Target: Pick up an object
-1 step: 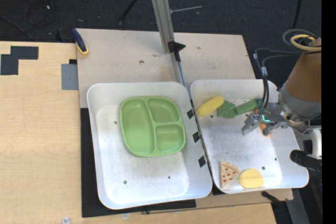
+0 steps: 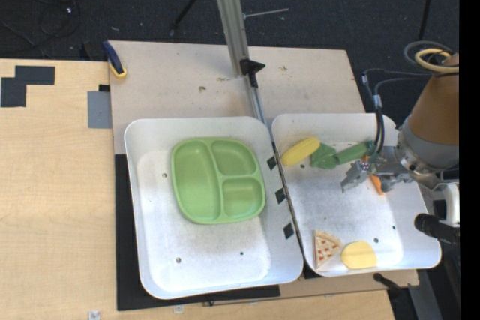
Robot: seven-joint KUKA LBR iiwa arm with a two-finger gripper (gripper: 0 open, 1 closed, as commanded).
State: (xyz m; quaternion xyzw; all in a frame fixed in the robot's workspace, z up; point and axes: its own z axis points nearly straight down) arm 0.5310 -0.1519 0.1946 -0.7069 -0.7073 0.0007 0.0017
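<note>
The likeliest target is the green toy vegetable (image 2: 337, 156), lying in the upper part of the right bin (image 2: 420, 255), its long axis running roughly left to right with a slight rise toward the arm's side; its left, broader end lies just beside a yellow corn cob (image 2: 299, 151), whose axis tilts the same way. The gripper (image 2: 357, 177) is low at the green piece's right end, seemingly just beside or over it; whether its jaws are wide, narrow or closed on anything cannot be told, and nothing is plainly held. A small orange item (image 2: 379, 185) lies just beside the gripper. Risks, as judged: a close taken this near the piece's end may pinch only the tip, so it pivots or slips free; the corn cob, being so close, may be nudged. Further out, a pizza slice toy (image 2: 325, 248) and a yellow lump (image 2: 358, 255) lie near the bin's front edge, and a green divided plate (image 2: 219, 180) lies in the left bin (image 2: 150, 251).
</note>
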